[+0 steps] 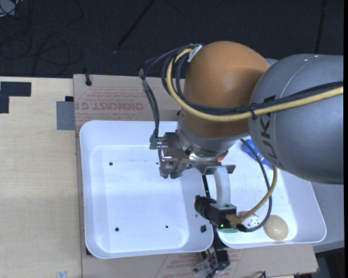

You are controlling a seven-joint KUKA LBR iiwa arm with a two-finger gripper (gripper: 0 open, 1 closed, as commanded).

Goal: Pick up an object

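Note:
My gripper (170,169) hangs low over the right part of the left white bin (127,201), close to the wall it shares with the right bin (311,212). Nothing shows between or under it. The big orange and grey arm covers much of the right bin. In that bin's near right corner lies a tan egg-shaped object (275,227), and a small white object with dark spots (253,220) sits just left of it. A blue object (252,149) peeks out from under the arm at the bin's far side.
Both bins rest on a cardboard sheet with red print (112,105). Pale wooden bench top (29,184) spreads to the left. Yellow and black cables loop around the wrist above the bins.

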